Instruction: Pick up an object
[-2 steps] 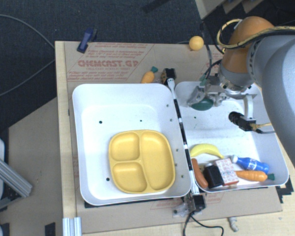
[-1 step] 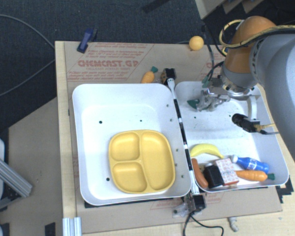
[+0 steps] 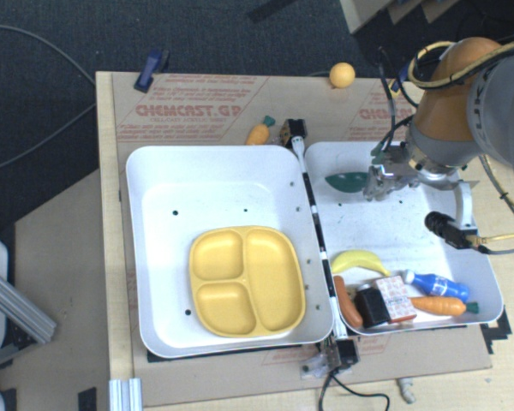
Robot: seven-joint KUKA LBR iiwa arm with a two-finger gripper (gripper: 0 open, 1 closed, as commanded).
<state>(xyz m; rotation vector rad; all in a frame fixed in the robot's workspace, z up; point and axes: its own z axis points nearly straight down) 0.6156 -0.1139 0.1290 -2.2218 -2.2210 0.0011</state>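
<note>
End effector fingertips indistinct, just beside green spoon; arm cropped right.

Bench: tan board top, red "CHEMCAST" print along the far strip. Directly on it: two shallow white bins side by side, touching at the middle. Left bin, right bin. Behind the bins: blue clip-like object at the far-left corner, orange ball on the far edge, small orange toy carrot just beside a small black item at the bins' far junction. Small metal clamp with cable at the near junction.
</note>
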